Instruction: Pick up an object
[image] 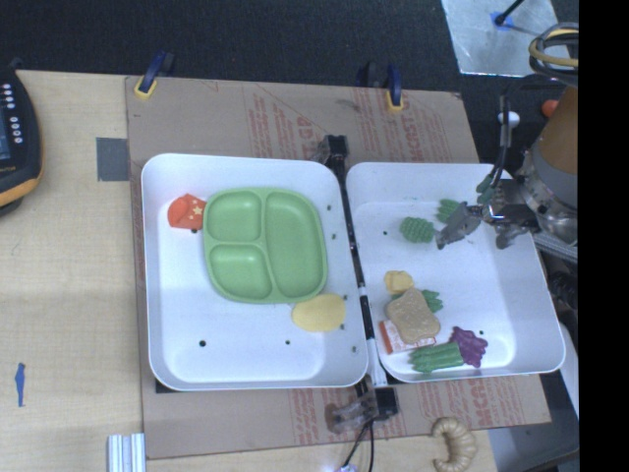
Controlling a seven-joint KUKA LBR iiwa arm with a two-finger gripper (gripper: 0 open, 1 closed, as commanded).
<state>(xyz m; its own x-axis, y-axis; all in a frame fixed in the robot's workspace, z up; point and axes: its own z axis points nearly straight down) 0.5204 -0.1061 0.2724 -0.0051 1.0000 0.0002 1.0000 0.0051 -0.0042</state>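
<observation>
Your arm reaching in from the right edge, orange band showing above the wrist, end effector [482,226] low and extended leftward — fingers spread apart, nothing between them

This is a robotics lab or test cell, not a home or kitchen. A sheet of brown cardboard [295,116] is clamped to the pale wooden tabletop [69,293] with spring clips [393,87], and two shallow white bins [246,367] sit side by side on it, joined by small black fixtures [336,148]. The things inside are toy foods, among them a green divided plate [265,244]. A handheld control pendant [15,136] rests at the left edge. Cables [359,450] trail off the front, and a grey industrial arm [550,180] reaches in from the right.
</observation>
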